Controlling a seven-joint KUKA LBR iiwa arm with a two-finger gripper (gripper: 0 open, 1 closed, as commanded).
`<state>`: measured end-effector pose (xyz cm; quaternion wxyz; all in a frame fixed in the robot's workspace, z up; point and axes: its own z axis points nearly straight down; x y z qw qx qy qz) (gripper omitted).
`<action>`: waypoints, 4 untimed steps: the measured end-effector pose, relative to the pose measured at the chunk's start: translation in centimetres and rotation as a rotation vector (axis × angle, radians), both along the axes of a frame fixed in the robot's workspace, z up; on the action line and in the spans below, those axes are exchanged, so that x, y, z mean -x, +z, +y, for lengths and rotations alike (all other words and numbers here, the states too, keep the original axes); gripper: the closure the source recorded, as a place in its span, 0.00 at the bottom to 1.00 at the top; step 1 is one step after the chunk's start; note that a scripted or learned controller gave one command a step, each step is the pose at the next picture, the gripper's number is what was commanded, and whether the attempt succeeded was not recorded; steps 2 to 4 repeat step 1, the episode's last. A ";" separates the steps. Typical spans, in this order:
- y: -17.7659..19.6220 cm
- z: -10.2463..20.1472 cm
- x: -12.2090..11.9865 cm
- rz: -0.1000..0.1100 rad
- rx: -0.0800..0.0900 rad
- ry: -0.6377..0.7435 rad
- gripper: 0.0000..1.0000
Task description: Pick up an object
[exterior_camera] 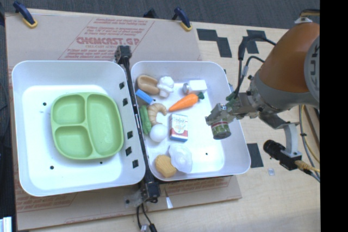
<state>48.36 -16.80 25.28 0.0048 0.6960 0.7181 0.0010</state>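
- Toys are crowding the right bin's (231,141) left half: carrot (184,102), small box (179,127), egg (157,132).
- Bare floor is lying open along its right side.
- A green divided plate (87,125) is taking up the left bin's (22,171) middle.

Green divided plate (87,125), orange carrot (184,102)

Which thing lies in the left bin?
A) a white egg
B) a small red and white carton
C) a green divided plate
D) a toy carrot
C: the green divided plate sits alone in the left bin, while the carrot, the carton and the egg all lie in the right bin.
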 end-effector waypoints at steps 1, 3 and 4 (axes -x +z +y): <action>-1.5 5.3 0.6 0.010 -0.005 -0.024 1.00; -1.5 5.3 0.6 0.010 -0.005 -0.024 1.00; -1.5 5.3 0.6 0.010 -0.005 -0.024 1.00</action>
